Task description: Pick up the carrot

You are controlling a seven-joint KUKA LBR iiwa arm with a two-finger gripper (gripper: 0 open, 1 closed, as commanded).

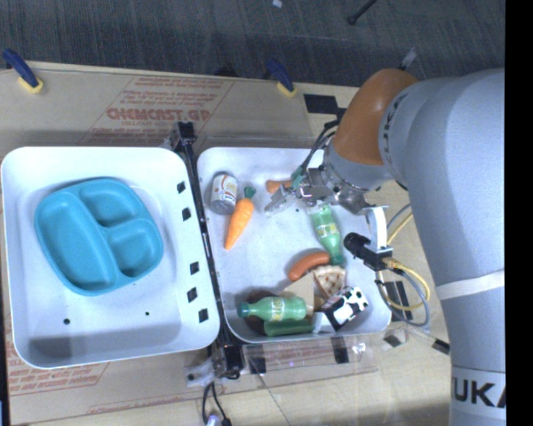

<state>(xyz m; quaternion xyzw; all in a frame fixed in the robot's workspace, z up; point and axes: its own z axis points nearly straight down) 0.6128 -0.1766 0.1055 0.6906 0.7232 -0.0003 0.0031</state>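
Note:
The carrot (239,221), orange with a green top, lies on the floor of the right bin (266,247) near its left wall, pointing down and to the left. My gripper (289,197) hangs over the upper middle of that bin, to the right of the carrot and a little above it, clear of it. Its fingers stand open, and nothing is held between them.
A small can (222,192) lies just above the carrot. Also in the right bin are a green bottle (327,231), a sausage (307,263), a pizza slice (329,282), another green bottle (275,309) and a black-and-white toy (346,307). The left bin holds a blue divided tray (98,233).

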